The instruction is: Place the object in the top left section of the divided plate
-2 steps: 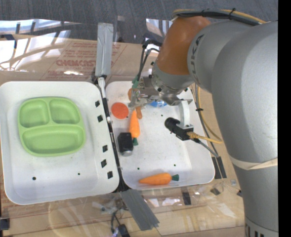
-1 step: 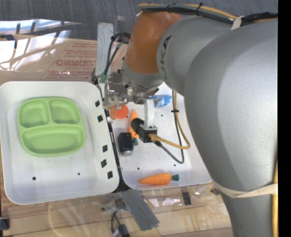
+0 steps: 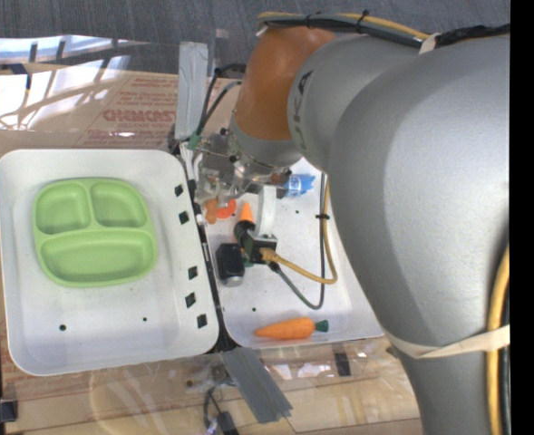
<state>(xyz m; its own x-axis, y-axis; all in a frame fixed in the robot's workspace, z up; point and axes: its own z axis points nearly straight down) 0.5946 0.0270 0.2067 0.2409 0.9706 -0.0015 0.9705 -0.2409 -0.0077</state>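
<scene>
Here the claw (image 3: 219,196) hangs by the right bin's (image 3: 339,320) left edge; its grip I cannot tell.

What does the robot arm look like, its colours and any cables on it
The arm is bulky, rounded and smooth grey, with an orange band above the wrist. Black and yellow cables run along its top, and a yellow cable loops down beside the metal gripper.
</scene>
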